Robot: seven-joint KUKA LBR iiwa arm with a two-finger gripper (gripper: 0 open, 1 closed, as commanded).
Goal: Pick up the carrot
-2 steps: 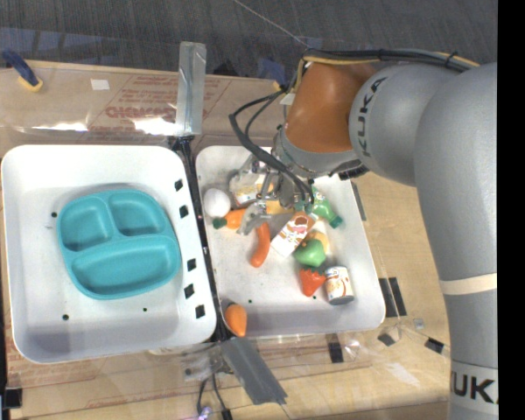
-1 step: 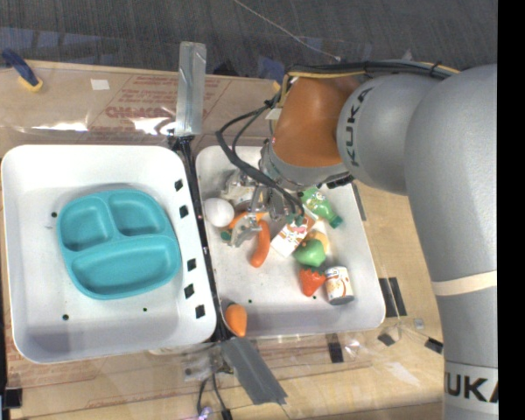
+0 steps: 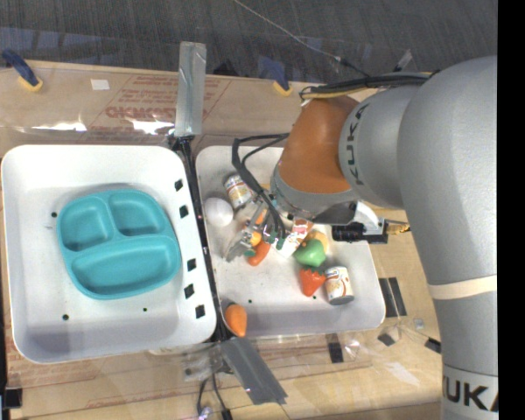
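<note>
Camera view | gripper (image 3: 249,241) mid-frame in right bin (image 3: 367,309), fingers closed on carrot (image 3: 259,254) | teal tray (image 3: 118,241) left bin (image 3: 26,182)

Teal divided plate (image 3: 118,241) in white left bin (image 3: 35,322). Orange carrot (image 3: 235,319), white egg (image 3: 217,211), green pepper (image 3: 311,253), red-and-white can (image 3: 338,285) in white right bin (image 3: 367,309). Grey arm (image 3: 446,173), orange band (image 3: 317,147).
</note>
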